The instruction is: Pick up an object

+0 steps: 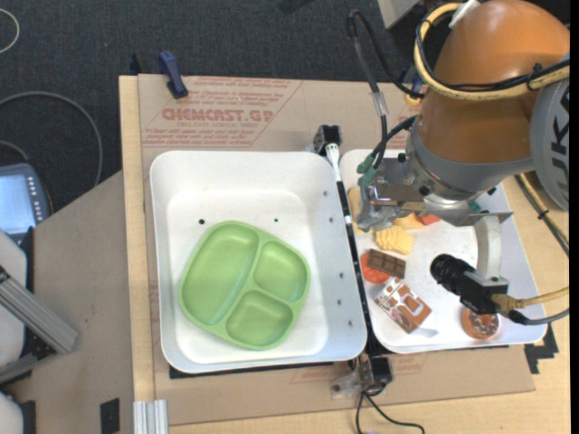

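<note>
Orange arm band [493,57] nearest; cardboard [217,107] reads "CHEMCAST".

My band [493,57] was orange over a grey wrist [452,165]. Both bins [172,179] were white. The plate [244,283] in the left one was pale green. In the right bin lay a yellow ridged piece [393,239], a red and brown block [383,263], a brown-and-white packet [404,305] and a brown disc [479,324]. The board [217,107] was tan with red lettering.

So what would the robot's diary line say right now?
gripper low over right bin | near yellow waffle piece | green plate in left bin
</note>
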Robot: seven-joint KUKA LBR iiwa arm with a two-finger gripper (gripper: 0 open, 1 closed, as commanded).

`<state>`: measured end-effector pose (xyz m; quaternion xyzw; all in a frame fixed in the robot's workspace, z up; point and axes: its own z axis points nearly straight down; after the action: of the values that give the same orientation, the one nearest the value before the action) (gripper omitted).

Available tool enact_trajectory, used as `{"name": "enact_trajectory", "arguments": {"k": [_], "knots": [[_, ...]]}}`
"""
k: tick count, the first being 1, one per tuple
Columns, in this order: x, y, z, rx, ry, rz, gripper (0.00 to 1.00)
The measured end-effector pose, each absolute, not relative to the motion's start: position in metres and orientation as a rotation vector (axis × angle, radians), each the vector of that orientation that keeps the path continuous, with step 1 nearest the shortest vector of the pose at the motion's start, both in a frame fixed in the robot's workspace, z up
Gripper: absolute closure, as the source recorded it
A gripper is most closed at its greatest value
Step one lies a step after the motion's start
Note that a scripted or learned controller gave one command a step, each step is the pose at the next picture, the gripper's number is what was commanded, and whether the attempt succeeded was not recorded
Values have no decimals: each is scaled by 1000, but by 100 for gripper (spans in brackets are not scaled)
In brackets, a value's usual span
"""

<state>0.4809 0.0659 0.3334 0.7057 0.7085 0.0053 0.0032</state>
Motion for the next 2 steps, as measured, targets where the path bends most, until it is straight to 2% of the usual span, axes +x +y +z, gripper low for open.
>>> {"name": "enact_trajectory", "arguments": {"k": [1,2], "knots": [[483,114,442,2209,2224,22,100],[482,112,446,2217,2222,4,100]]}}
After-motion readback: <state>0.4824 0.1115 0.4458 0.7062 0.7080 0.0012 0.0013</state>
